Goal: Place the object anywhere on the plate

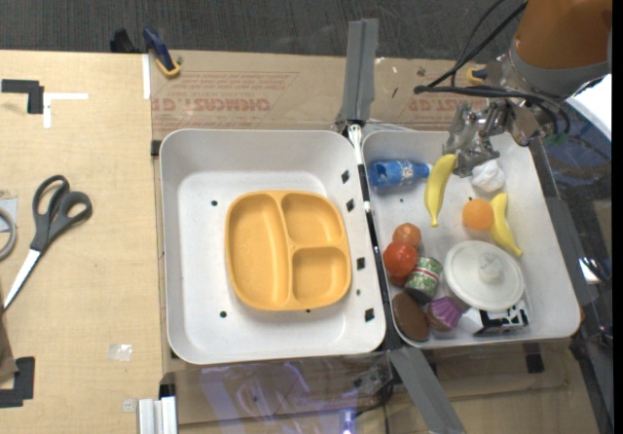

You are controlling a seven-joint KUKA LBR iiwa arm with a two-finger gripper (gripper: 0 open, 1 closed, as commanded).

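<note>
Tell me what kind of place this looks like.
Probably a robot lab test bench: a robot arm reaching over two white bins, toy food such as a banana, and scissors on a plywood worktop.

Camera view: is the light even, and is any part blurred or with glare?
Camera view: light is soft and even; the yellow plate is sharp, with faint shadow along the left bin walls; the gripper looks slightly blurred; purple glare lies on the plastic below the bins.
</note>
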